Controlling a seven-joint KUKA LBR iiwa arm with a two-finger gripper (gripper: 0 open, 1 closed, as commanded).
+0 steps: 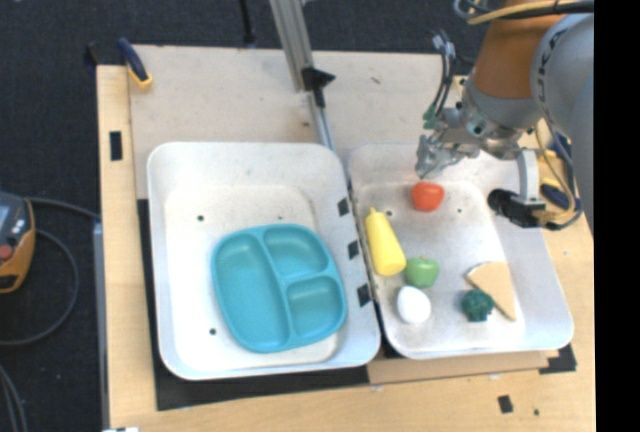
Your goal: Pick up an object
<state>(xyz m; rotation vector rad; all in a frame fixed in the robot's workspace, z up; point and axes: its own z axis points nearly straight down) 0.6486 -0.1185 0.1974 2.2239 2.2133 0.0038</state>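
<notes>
Several small objects lie in the right bin (530,320): a red tomato-like ball (428,196), a yellow piece (383,242), a green piece (423,271), a white egg (413,304), a dark green piece (477,305) and a tan wedge (497,285). My gripper (432,163) hangs just above and behind the red ball, at the bin's far side. Nothing shows between its fingers.
The left bin (180,170) holds a blue divided plate (279,286). A metal post (290,20) rises behind the bins. The arm comes in from the right over the right bin's far corner.
</notes>
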